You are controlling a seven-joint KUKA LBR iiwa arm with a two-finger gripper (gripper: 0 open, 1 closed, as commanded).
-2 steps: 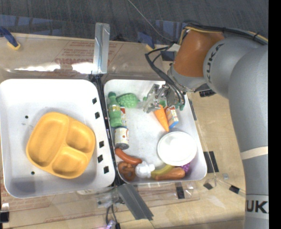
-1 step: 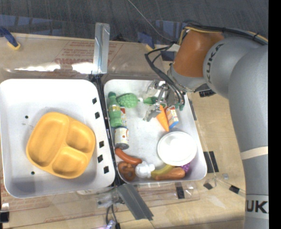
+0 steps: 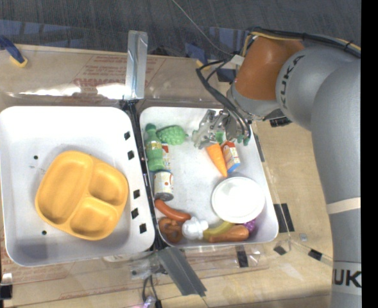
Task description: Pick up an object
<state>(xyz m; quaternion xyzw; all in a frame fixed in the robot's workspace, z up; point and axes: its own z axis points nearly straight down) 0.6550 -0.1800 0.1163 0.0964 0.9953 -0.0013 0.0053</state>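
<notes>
My gripper [image 3: 211,131] hangs low over the upper part of the right bin [image 3: 195,115], just above the top of an orange carrot [image 3: 217,160]. Beside the carrot lies a small bottle [image 3: 232,157] with an orange and blue label, close under the gripper's right side. To the gripper's left sits a green leafy toy [image 3: 171,135], a short way apart from it. Nothing can be made out held in the gripper.
The right bin also holds a green bottle [image 3: 153,148], a can [image 3: 164,185], a white bowl [image 3: 238,199], a red sausage [image 3: 171,209] and several small toys along its near wall. A yellow divided plate [image 3: 81,194] lies in the left bin [image 3: 15,127].
</notes>
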